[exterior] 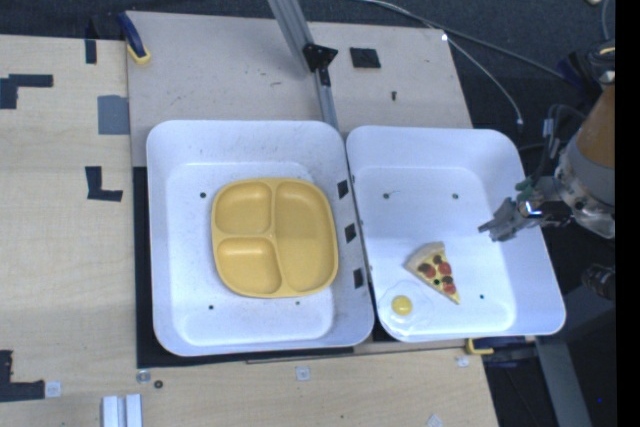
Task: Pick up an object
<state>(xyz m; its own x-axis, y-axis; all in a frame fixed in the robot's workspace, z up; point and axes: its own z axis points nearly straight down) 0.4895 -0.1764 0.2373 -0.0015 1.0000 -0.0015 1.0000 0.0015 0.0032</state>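
Note:
A toy pizza slice (pixel 436 272) lies in the right bin (pixel 420 155), towards its front. A small yellow round piece (pixel 401 306) sits at that bin's front left corner. A yellow divided plate (pixel 275 237) rests in the middle of the left bin (pixel 180 155). My gripper (pixel 503 223) hangs over the right bin's right side, up and to the right of the pizza slice and apart from it. Nothing shows between its fingers.
A grey metal pole (pixel 285 0) slants down from the top to the gap between the bins. Cables (pixel 480 65) run across the dark floor behind the bench. The arm's orange band (pixel 600 130) is at the right edge.

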